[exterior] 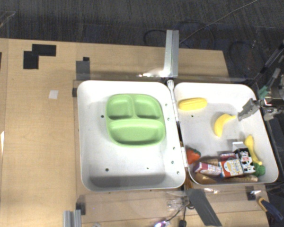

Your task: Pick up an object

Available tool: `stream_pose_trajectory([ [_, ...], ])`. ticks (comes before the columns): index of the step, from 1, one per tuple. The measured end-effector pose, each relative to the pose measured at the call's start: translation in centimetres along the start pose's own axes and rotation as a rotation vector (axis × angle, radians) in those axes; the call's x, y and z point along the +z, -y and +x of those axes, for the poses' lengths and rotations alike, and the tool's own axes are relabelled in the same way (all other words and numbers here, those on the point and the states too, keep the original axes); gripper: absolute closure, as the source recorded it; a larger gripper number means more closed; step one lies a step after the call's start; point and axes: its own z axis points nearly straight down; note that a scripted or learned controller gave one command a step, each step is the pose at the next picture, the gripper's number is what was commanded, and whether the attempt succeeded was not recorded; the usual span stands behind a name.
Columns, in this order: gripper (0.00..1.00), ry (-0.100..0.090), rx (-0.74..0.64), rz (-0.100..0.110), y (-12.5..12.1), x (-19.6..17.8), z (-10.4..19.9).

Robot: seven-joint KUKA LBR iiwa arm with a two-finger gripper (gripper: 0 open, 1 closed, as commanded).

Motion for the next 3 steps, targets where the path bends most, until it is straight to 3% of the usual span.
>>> stream_pose_trajectory([
  [1,0.0,0.0,0.446,-0.002,4.0,-5.7,0.6],
  [2,0.0,0.0,0.455,0.003,3.9,7.9,0.1],
  [3,0.0,-0.001,0.909,-0.027,1.9,16.2,2.1],
])
